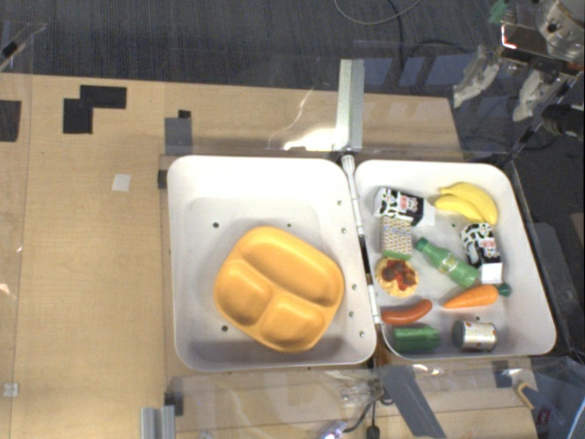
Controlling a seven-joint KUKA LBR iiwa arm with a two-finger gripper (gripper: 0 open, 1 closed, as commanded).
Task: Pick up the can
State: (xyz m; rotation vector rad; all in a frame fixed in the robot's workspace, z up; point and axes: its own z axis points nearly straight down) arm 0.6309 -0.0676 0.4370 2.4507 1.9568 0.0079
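The can [476, 335], a short silver cylinder lying on its side, is seen at the lower right of the frame, in the near right corner of the right bin [539, 323]. Just to its left a green pepper [417, 338] lies, with a red sausage [406, 313] above that, and a carrot [473, 297] sits just above the can, close to it but apparently not touching. Farther up the same bin a green bottle [446, 259], a banana [468, 201] and two black-and-white cartons are crowded together. The left bin [196, 245] is taken up by a yellow divided tray [278, 286]. The claw [501, 82] is held at the upper right of the frame, beyond the far edge of the bins and well apart from the can; its two pale fingers [474, 73] are seen spread apart with nothing between them. The step in hand is judged to be the approach, with no grasp yet begun. For the next move the claw would have to be carried toward the lower right of the frame, across the crowded bin, and lowered over the can with the fingers set across its round body, clear of the carrot and the bin wall, since little room is left on those sides
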